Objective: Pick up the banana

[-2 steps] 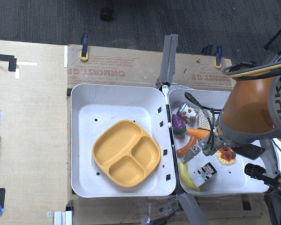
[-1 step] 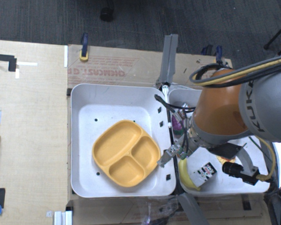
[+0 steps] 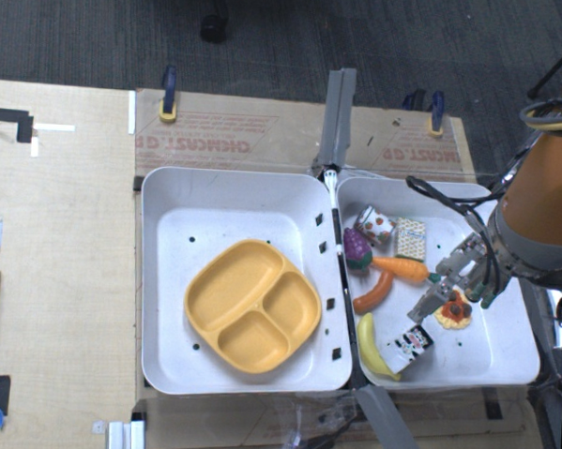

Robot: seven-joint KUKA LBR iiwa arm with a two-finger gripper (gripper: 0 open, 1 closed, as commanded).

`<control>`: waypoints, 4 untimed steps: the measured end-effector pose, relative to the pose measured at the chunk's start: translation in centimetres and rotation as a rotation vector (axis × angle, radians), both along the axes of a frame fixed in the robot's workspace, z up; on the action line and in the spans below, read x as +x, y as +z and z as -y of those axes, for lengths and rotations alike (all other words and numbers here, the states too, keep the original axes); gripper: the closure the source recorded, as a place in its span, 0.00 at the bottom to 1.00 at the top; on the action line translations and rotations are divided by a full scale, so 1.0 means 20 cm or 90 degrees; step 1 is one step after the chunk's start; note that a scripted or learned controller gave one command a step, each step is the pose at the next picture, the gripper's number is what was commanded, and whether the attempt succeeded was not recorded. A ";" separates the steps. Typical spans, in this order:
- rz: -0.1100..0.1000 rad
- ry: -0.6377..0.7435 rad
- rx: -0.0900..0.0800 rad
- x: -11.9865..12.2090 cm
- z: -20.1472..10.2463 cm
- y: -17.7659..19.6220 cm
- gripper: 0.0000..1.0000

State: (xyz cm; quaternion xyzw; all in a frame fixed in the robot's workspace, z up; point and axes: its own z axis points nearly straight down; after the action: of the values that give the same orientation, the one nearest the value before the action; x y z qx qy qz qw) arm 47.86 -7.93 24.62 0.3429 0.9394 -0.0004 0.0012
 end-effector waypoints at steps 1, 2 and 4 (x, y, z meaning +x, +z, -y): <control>-0.002 0.022 0.001 0.00 -0.31 -0.28 0.00; -0.002 -0.010 0.000 0.03 -0.75 -0.28 0.00; -0.002 -0.001 0.001 0.00 -0.57 -0.28 0.00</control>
State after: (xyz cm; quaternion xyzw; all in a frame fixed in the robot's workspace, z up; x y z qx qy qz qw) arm 47.79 3.47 19.10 0.3437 0.9391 -0.0004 -0.0002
